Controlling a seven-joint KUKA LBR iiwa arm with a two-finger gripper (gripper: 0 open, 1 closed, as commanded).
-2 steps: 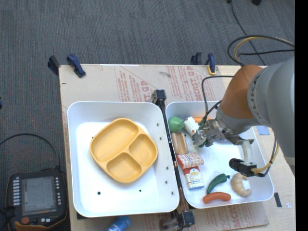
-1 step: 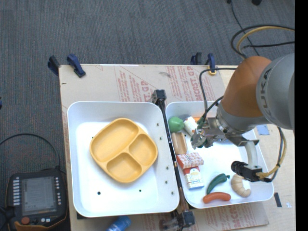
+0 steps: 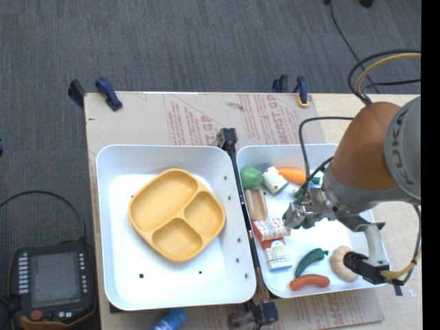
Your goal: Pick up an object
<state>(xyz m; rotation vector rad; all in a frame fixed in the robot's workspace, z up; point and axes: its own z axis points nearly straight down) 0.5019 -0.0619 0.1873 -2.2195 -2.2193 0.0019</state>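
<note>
The light is bright and even, coming from above; shadows are soft, the white bins [image 3: 110, 184] glare slightly, details look a little blurred.

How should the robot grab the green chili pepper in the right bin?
I'd grip the green chili pepper across its narrow middle, coming straight down from above. It lies flat and slanted, so the fingers should straddle its thin width. The red sausage lies close below, so a centred grip seems safest.
</note>
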